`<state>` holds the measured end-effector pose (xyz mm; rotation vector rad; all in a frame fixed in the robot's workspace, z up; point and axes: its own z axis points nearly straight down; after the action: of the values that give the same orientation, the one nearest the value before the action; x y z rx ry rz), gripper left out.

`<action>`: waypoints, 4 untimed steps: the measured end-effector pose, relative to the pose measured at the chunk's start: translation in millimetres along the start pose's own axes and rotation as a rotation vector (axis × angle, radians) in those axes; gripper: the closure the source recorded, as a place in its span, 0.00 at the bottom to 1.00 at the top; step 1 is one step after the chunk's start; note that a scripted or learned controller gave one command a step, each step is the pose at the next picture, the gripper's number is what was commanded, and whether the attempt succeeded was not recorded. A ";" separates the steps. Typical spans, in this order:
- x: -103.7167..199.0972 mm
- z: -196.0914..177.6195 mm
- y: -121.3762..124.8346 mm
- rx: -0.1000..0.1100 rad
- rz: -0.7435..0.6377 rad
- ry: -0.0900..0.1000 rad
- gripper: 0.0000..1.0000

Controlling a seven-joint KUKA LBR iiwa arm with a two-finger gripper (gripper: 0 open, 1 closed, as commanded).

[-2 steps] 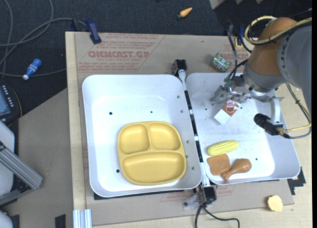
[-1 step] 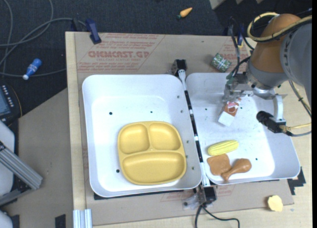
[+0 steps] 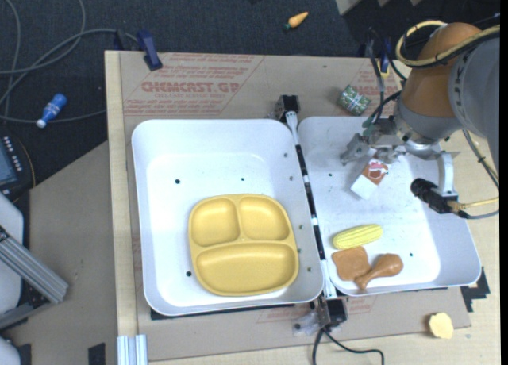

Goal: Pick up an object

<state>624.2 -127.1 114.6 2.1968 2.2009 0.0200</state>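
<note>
Cardboard-topped bench (image 3: 198, 78); gripper (image 3: 375, 149) poised over white carton (image 3: 370, 179) at right bin's (image 3: 452, 264) 12 o'clock; grip state cannot be told. Slippage off carton's edge is judged likely.

In the right bin (image 3: 456, 264) you have four candidate objects. A small white carton with a red label (image 3: 371, 178) lies tilted on the bin floor toward the far side, directly under the gripper (image 3: 379, 143); whether the two touch cannot be told. Toward the near side, a yellow corn cob (image 3: 357, 236) lies flat, lengthwise left to right. Just nearer than it, a flat brown piece (image 3: 349, 262) and a brown drumstick (image 3: 380, 268) lie side by side, touching.
</note>
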 end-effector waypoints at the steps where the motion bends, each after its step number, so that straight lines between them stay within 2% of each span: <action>1: -1.0 -11.9 1.7 -0.006 0.000 -0.003 1.00; 2: -0.9 -11.0 1.3 -0.005 0.001 -0.002 0.00; 3: -8.4 32.6 -12.9 0.038 0.003 0.015 0.00; 4: -8.1 18.6 -9.9 0.030 0.002 0.014 1.00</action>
<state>614.9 -135.4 95.8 2.2210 2.2201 0.0023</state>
